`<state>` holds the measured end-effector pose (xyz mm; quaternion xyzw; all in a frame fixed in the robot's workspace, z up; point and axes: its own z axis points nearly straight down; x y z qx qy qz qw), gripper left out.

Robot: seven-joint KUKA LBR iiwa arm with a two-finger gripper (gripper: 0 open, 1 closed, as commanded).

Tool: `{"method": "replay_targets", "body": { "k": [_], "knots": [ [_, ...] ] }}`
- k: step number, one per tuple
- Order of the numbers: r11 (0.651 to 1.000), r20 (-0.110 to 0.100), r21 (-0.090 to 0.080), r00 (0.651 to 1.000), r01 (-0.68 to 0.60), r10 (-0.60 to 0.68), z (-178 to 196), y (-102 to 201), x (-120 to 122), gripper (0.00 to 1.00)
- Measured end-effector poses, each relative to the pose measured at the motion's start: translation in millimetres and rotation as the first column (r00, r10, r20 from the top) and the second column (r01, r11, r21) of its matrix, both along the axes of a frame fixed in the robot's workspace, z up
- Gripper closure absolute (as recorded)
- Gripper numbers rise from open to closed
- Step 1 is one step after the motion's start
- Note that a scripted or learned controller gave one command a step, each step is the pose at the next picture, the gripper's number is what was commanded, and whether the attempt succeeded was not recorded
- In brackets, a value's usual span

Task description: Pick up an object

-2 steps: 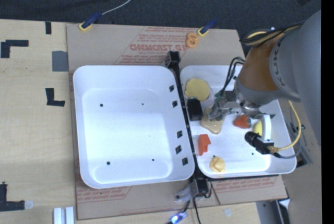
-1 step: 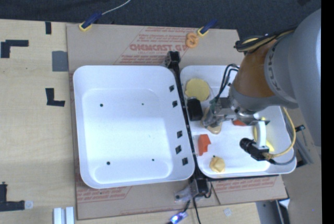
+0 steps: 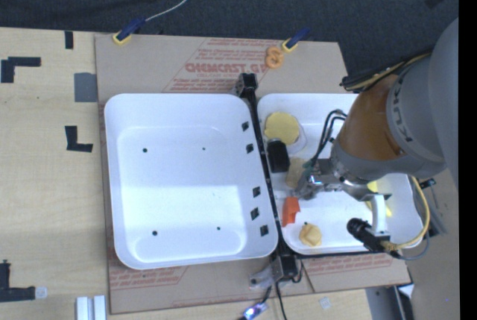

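Observation:
My gripper (image 3: 311, 184) is down inside the right bin (image 3: 337, 101), near its left side. Its tip sits against a beige block (image 3: 295, 172); I cannot see whether anything is held. Around it lie a round yellow piece (image 3: 282, 126) at the bin's back, a black block (image 3: 277, 156) by the divider, an orange-red piece (image 3: 291, 211) just in front of the gripper, and a small yellow lump (image 3: 311, 235) at the front edge. The arm's orange band (image 3: 367, 128) and grey body cover the bin's right half.
The left bin (image 3: 119, 162) stands beside it, across a black divider (image 3: 256, 162). A small orange ring (image 3: 274, 57) lies on the cardboard behind the bins. A yellow-green bit (image 3: 380, 195) shows under the wrist.

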<state>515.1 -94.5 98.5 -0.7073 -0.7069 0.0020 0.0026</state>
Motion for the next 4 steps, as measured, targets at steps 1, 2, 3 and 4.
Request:
{"method": "replay_targets", "body": {
  "k": [1, 2, 3, 4],
  "knots": [
    [1.000, 0.008, 0.000, 1.000, -0.003, 0.003, -12.5, 1.0, 56.1, 1.00],
    [1.000, 0.007, -0.001, 1.000, 0.001, -0.001, -12.7, -7.1, -2.7, 1.00],
    [1.000, 0.011, -0.002, 1.000, -0.004, 0.004, -13.5, -10.2, 78.5, 1.00],
    [1.000, 0.010, -0.003, 1.000, -0.004, 0.004, -13.7, -19.2, 148.1, 1.00]
  ]
}}
